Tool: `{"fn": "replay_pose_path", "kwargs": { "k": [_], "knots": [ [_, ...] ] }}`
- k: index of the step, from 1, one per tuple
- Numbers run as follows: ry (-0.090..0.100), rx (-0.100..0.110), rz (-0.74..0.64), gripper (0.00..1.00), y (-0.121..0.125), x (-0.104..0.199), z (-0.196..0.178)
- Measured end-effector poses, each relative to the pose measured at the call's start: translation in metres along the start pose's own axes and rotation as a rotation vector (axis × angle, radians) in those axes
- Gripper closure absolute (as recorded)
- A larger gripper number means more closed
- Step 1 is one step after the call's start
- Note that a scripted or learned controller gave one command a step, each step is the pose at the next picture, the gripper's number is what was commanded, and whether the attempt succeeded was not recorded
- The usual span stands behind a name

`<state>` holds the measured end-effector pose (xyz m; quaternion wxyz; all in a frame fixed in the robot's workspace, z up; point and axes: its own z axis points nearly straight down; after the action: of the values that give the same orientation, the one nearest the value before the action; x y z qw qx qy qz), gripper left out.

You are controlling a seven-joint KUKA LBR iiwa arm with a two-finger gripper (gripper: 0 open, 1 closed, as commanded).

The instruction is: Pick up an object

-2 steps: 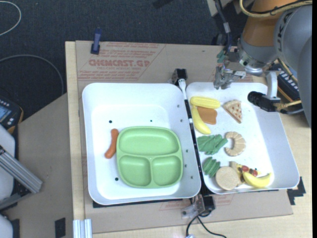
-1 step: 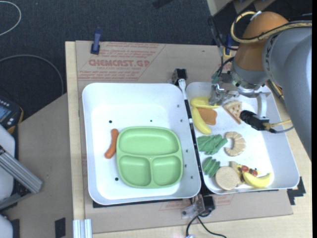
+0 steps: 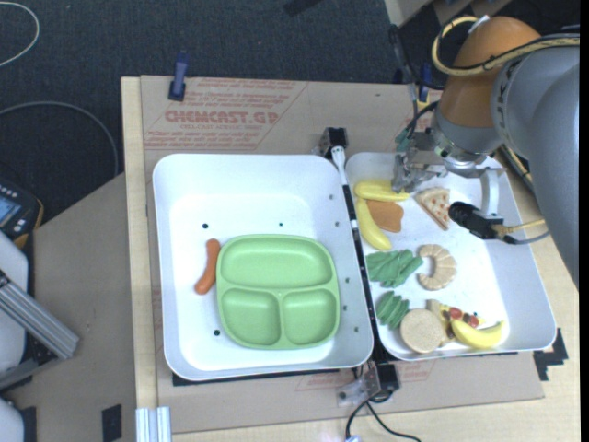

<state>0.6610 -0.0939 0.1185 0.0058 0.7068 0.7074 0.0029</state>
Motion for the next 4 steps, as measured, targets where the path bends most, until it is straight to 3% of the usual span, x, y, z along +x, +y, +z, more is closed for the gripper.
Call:
{"fn": "replay_pose_path", "kwargs": {
  "k": [1, 2, 4],
  "knots": [
    [0.0, -0.001, 0.0, 1.0, 0.0, 0.0, -0.01],
    [-0.002, -0.008, 0.001, 1.0, 0.009, -0.003, 0.01],
    [-0.005, -0.014, -0.001, 1.0, 0.011, -0.003, -0.01]
  ]
}}
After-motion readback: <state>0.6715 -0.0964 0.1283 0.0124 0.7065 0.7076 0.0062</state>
